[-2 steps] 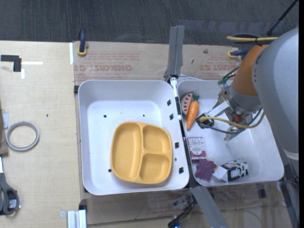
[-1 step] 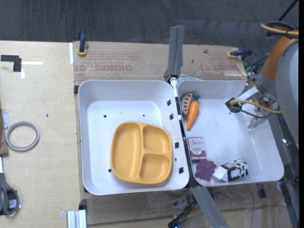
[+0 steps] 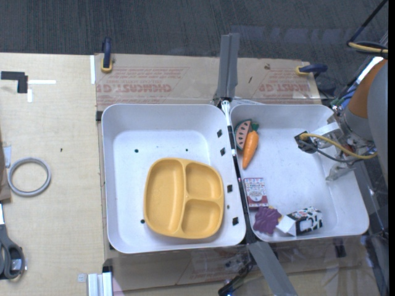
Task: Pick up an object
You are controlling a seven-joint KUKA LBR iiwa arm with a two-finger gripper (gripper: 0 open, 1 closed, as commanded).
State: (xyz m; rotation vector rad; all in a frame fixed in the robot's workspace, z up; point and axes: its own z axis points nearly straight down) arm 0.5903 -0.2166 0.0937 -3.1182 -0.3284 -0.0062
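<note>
Above the right bin (image 3: 296, 184) rim the jaws hang, their gap impossible to tell; best centre over the carrot (image 3: 249, 147), straddling its width.

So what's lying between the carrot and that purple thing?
A small red and white packet lies between the carrot and the purple thing, seen in the camera view.

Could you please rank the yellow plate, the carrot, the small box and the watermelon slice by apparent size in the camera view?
1. yellow plate, clearly largest.
2. carrot and small box: about alike, one longer, one wider, so unranked.
3. watermelon slice, smallest, though the carrot hides part.
</note>
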